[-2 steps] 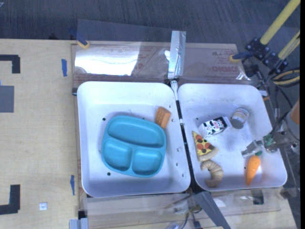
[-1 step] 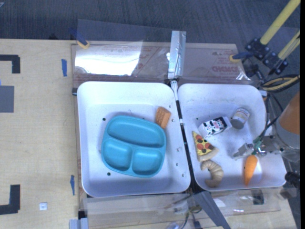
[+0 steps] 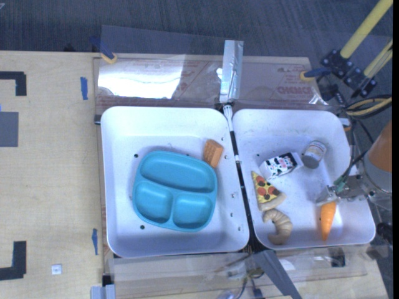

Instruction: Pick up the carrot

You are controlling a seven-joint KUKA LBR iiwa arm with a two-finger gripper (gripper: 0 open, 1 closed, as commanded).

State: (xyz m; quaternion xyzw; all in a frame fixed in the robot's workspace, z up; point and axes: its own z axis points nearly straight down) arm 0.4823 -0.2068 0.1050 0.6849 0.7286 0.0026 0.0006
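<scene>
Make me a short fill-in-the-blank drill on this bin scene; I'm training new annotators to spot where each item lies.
1. The carrot lies in the ____ bin as the camera sees it.
2. The blue divided tray has ____ compartments.
3. The pizza slice toy lies just above the ____.
4. The gripper is near the carrot's ____ end.

Missing words: right; three; croissant; upper

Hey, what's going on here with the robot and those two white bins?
The arm reaches in from the right, its pincer poised just above the top of the carrot, which lies in the right bin. Nothing looks lifted yet. A pizza slice toy, croissant and small can share that bin. The left bin holds a blue divided tray.
</scene>
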